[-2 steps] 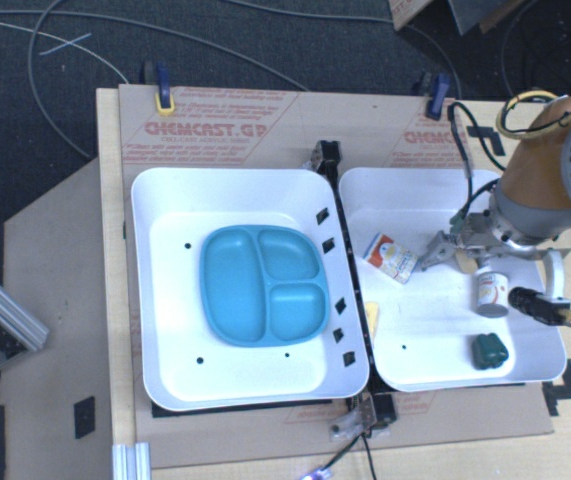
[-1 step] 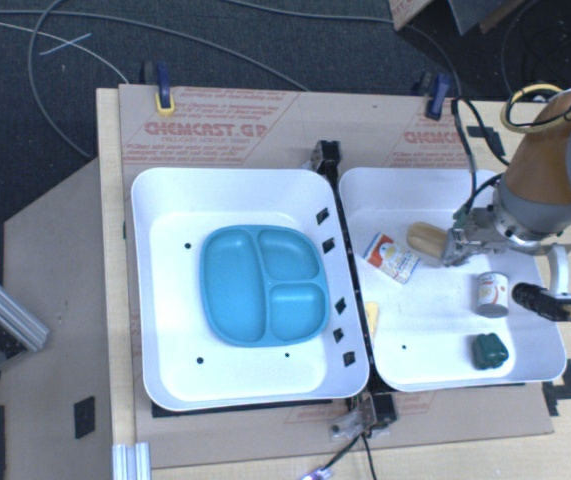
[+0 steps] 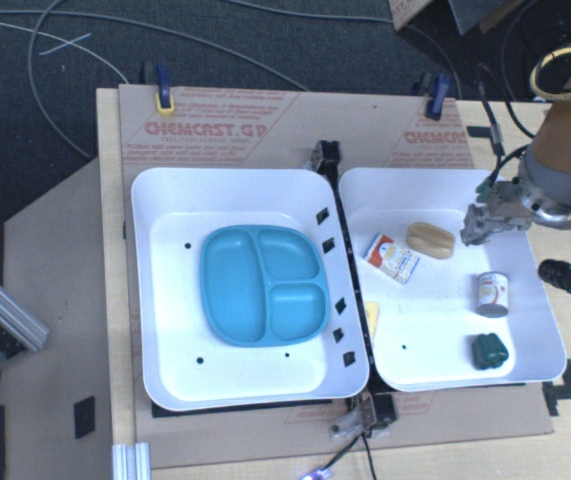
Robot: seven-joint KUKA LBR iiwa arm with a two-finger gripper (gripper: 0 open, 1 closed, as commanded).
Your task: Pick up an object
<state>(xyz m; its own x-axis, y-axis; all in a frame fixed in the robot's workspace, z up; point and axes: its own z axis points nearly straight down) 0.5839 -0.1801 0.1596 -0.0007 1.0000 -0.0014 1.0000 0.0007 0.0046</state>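
Note:
The right bin [image 3: 405,368] holds a tan bread-like piece [image 3: 431,240], a small white and red carton [image 3: 393,258], a small can with a red label [image 3: 491,293] and a dark green object [image 3: 488,351]. A yellow sliver [image 3: 371,317] lies against the bin's left wall. My gripper [image 3: 477,226] hangs over the right bin's upper right part, just right of the tan piece. Nothing shows between its fingers.
The left bin [image 3: 165,368] holds a blue divided plate [image 3: 265,285]. A black clip strip [image 3: 337,258] runs between the bins. Blue clamps [image 3: 164,86] [image 3: 436,96] pin the cardboard at the back. Cables lie on the dark floor behind.

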